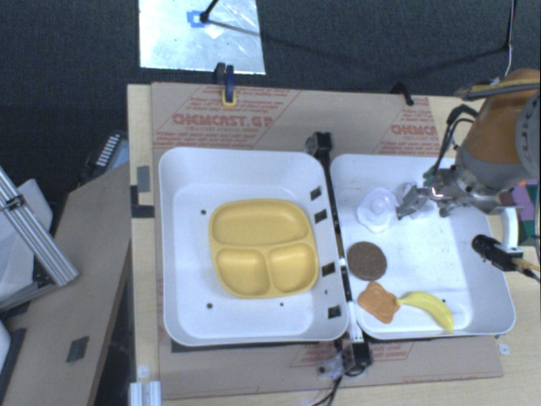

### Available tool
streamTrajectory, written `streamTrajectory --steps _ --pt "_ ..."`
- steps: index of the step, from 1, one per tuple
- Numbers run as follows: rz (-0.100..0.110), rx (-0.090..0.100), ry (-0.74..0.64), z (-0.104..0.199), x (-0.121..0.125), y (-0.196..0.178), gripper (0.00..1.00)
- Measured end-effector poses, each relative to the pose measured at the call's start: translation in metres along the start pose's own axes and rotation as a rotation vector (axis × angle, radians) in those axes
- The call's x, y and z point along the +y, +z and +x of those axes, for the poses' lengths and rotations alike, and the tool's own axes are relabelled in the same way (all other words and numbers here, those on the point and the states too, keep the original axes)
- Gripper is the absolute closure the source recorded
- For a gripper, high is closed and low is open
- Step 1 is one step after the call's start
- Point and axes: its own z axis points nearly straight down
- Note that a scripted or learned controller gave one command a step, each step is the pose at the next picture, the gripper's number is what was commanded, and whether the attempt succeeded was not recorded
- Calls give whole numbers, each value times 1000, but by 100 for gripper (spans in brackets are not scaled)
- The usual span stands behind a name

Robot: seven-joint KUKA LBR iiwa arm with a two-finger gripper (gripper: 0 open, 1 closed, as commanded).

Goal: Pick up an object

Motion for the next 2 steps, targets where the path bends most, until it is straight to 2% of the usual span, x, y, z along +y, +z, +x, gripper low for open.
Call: streamTrajectory --steps 1,2 --pt "-3 0 0 0 0 51 0" --pt "-8 -2 -1 0 2 37 100"
